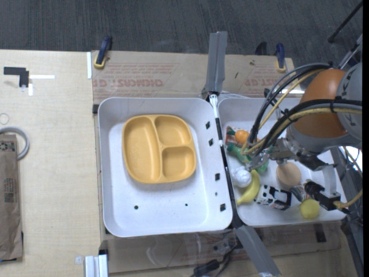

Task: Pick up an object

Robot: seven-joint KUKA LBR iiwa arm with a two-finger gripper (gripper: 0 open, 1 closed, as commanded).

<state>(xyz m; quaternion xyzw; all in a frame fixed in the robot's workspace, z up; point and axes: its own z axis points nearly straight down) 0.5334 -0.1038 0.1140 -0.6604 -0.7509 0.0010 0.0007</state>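
Observation:
The right bin (230, 105) holds several small toys: an orange piece (241, 136), green pieces (234, 150), a white ball (241, 178), a yellow banana (249, 191), a black-and-white cow-patterned toy (266, 196), a tan egg (288, 174) and a yellow-green ball (309, 208). My gripper (260, 158) is down in this bin among the green pieces, just above the banana and left of the egg. Cables and the wrist hide its tips. The arm's orange band (323, 100) sits above the bin's right half.
The left bin (115, 206) carries a yellow divided plate (159, 149). A grey divider bar (217, 62) runs between the bins. A brown paper bag (8, 189) lies at the far left on the wooden bench. Blue clamps (104, 51) hold the cardboard behind.

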